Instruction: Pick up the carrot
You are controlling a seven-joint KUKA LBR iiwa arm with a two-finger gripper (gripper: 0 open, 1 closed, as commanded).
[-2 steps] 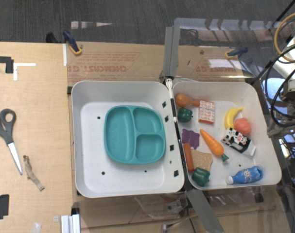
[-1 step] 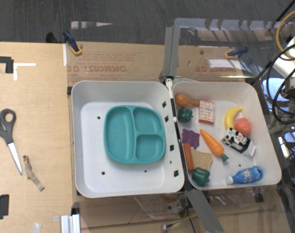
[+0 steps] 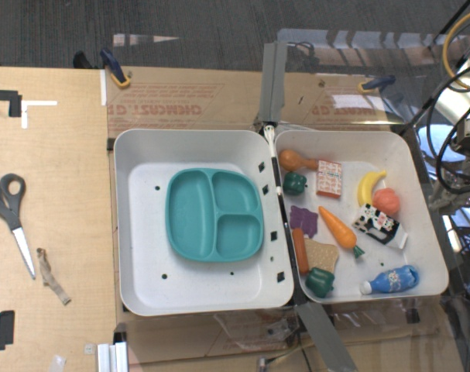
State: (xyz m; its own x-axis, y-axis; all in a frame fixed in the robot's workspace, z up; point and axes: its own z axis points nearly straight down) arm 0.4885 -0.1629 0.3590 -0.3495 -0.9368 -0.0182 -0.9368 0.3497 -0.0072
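Note:
The carrot (image 3: 338,228) is orange with a small green stub at its lower right end. It lies slanted in the middle of the right bin (image 3: 417,178). Purple grapes (image 3: 303,218) lie to its left, and a black-and-white carton (image 3: 376,223) lies to its right. A slice of bread (image 3: 322,255) sits just below it.
The right bin also holds a banana (image 3: 370,186), a peach (image 3: 387,201), a red-and-white box (image 3: 329,178), a chicken drumstick (image 3: 293,160), green peppers (image 3: 295,182), a sausage (image 3: 300,251) and a blue bottle (image 3: 391,280). A teal divided plate (image 3: 214,215) lies in the left bin (image 3: 134,231). Scissors (image 3: 10,208) rest on the bench.

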